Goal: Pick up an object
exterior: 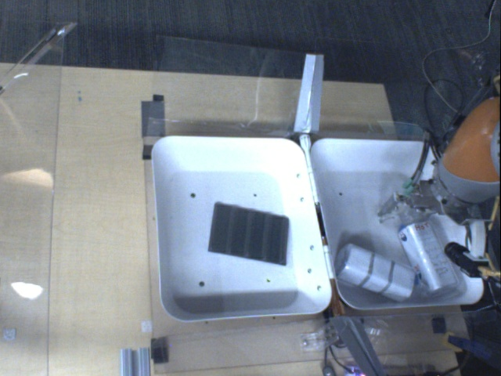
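1. Two white bins stand side by side on the wooden counter: the left bin and the right bin.
2. In the left bin lies one dark ribbed mat, flat, with its long axis running left to right and a little tilted.
3. In the right bin I count two objects. One grey cylinder lies on its side near the front wall, its long axis going from upper left to lower right. One clear bottle with a label lies just beside it, pointing from upper left to lower right more steeply.
4. The gripper is above the right bin, near the top end of the bottle. Its fingers are small and blurred; I cannot tell how far they are open, or if they hold something.
5. The arm's orange band is cut off by the right edge.
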You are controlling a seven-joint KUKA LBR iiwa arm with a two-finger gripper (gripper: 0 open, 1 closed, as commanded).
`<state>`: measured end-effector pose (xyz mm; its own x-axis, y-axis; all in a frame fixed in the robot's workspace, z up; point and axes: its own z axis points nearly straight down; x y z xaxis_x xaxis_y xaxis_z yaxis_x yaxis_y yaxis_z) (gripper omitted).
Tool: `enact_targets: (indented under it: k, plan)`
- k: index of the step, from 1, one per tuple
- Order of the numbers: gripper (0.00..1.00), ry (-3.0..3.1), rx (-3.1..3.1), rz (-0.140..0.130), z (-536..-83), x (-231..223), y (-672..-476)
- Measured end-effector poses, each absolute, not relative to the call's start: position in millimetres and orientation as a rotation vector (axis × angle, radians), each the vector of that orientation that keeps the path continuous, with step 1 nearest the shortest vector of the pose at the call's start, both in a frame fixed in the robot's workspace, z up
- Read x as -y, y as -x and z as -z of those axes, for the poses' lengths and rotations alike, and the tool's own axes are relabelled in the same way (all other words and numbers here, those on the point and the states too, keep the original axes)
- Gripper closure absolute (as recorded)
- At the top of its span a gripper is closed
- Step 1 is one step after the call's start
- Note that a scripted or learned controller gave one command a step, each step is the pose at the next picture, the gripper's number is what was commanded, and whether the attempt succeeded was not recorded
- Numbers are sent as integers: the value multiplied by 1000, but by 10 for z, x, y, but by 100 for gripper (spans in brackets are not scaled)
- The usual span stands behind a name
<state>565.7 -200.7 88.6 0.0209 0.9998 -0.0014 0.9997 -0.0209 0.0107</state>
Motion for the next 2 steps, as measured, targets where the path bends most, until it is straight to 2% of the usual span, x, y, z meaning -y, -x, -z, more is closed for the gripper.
enact_targets:
  k: [1,2]
  plan:
    - [0,-2243,-2192,-6,-870,1970,-6385]
    - [0,-1956,-2439,-11,-898,1958,-5532]
